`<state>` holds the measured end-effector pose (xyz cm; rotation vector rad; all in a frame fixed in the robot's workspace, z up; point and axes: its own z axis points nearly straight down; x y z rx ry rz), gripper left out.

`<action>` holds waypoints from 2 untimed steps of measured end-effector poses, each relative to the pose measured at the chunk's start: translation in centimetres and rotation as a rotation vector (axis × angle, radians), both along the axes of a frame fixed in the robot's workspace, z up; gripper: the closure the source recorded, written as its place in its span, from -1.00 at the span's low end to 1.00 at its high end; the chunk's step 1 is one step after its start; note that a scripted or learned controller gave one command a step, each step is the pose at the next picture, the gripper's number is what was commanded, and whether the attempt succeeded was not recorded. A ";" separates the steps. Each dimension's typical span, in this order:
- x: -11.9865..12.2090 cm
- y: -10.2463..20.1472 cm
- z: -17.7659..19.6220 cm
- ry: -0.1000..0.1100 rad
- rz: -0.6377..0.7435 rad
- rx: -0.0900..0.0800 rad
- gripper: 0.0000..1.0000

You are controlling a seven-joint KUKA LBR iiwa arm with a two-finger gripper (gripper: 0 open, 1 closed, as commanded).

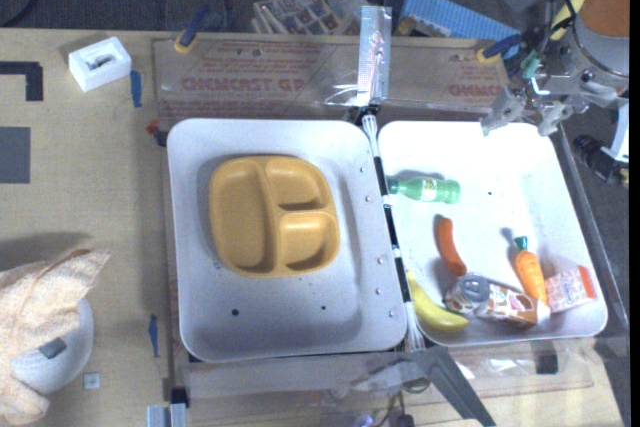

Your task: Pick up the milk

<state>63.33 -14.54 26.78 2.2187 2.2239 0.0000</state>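
1. Milk [571,288] lies in the right bin's [560,165] near right corner, long axis slanting, beside the carrot [529,273].
2. Gripper [527,110] hovers over the far rim, well apart; finger spread cannot be told.

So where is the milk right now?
The milk carton lies in the right bin's near right corner, just right of the carrot.

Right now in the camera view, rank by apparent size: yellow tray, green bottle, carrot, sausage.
1. yellow tray, largest by far
2. green bottle and carrot, too alike to separate
3. sausage, marginally smallest
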 end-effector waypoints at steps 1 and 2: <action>-3.4 -1.0 -6.6 0.000 0.017 0.000 -1.00; -12.2 1.0 -16.2 0.001 -0.071 0.000 -1.00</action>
